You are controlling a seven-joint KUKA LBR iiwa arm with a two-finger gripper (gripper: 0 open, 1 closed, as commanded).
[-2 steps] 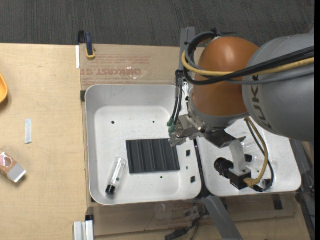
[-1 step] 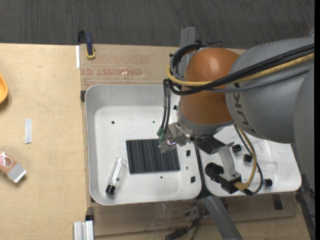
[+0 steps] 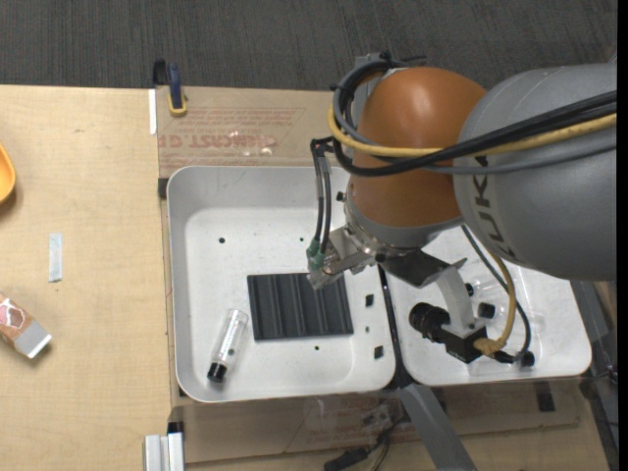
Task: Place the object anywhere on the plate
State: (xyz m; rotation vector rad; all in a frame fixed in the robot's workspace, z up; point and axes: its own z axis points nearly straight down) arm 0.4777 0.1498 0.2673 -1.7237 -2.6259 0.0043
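Note:
A black ribbed plate (image 3: pixel 299 305) lies flat in the middle of the left bin (image 3: pixel 196 214). A clear tube with a black cap (image 3: pixel 226 344) rests on the bin floor just left of the plate, near the bin's front left corner. My gripper (image 3: pixel 326 269) hangs below the orange wrist band, over the plate's far right corner. The wrist and cables hide most of it, and I see nothing held in it. The tube lies well apart from the gripper, to its lower left.
The arm covers much of the right bin (image 3: pixel 549 351), with a black fitting (image 3: pixel 442 327) and cables hanging over it. On the bench to the left lie a small white strip (image 3: pixel 55 258), a packet (image 3: pixel 25 328) and an orange thing (image 3: pixel 5 175). A blue clamp (image 3: pixel 173 84) stands behind the left bin.

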